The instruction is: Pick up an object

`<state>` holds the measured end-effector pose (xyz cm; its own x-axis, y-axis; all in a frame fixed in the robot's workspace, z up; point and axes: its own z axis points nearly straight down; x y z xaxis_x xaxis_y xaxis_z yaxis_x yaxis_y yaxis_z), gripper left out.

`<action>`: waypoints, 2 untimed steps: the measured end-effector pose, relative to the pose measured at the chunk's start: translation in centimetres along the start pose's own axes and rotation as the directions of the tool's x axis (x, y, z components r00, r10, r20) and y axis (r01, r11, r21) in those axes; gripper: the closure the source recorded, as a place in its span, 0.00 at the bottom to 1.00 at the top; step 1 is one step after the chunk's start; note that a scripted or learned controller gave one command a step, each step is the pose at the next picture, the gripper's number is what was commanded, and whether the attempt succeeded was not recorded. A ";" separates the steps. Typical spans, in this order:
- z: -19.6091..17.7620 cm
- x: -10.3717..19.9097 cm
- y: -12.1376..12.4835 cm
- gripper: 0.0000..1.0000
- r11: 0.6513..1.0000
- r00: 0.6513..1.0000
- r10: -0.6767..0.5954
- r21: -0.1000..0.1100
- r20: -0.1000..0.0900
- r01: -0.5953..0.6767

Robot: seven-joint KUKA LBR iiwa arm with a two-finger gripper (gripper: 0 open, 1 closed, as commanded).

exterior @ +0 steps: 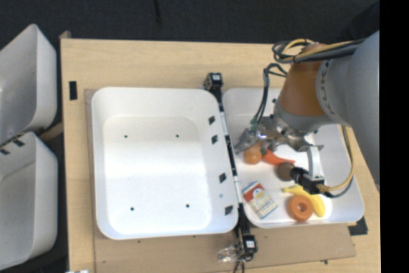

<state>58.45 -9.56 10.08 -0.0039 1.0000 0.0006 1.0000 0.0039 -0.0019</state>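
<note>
Orange ball [253,155], carrot [277,158], doughnut [299,208] in right bin [342,201]

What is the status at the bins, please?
Hand low in right bin, at the orange ball; grip unconfirmed. Carrot, small box, banana, orange ring lie close by.

Even, bright overhead light on a soft, low-resolution frame.

The two white bins [153,163] come close to blown-out, with little surface detail inside them; the wooden bench [160,64] is evenly lit, while the floor beyond falls nearly black. Shadows are faint and short, gathered just under the gripper [250,140] among the small objects. Edges are slightly blurred throughout, and fine detail on the cables and small items is smeared.
</note>
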 end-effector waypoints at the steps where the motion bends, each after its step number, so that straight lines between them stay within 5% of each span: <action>1: 0.0 -3.2 -5.8 0.00 1.000 1.000 0.008 0.001 0.002 -0.008; 2: -19.1 -5.4 -5.8 0.00 1.000 1.000 0.003 -0.021 0.007 -0.003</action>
